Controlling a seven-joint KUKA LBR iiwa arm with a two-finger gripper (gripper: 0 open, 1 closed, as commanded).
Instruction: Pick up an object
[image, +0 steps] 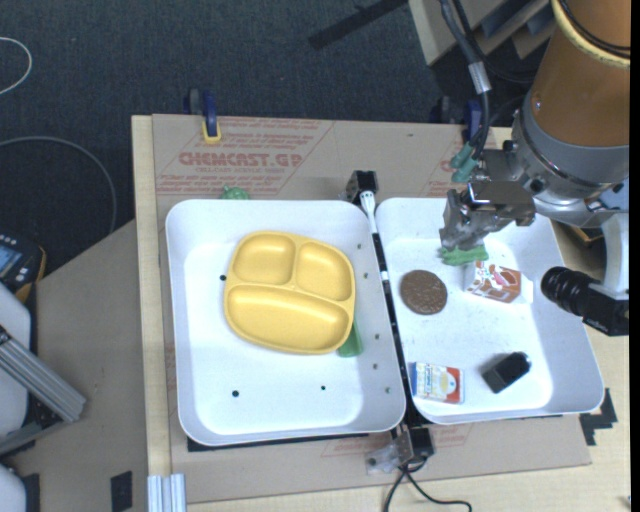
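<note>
My gripper hangs over the back of the right bin, reaching in from the right. Directly under its tip lies a small green object; I cannot tell whether it is gripped or just lying on the bin floor. Also in this bin are a brown round disc, a red and white packet, a black block and a small blue, white and orange box. The left bin holds a yellow divided plate with a green piece peeking from under its right edge.
The two bins meet along a dark seam. A black cylinder juts over the right bin's right rim. The bins rest on a cardboard sheet with a blue and yellow clamp at its back edge.
</note>
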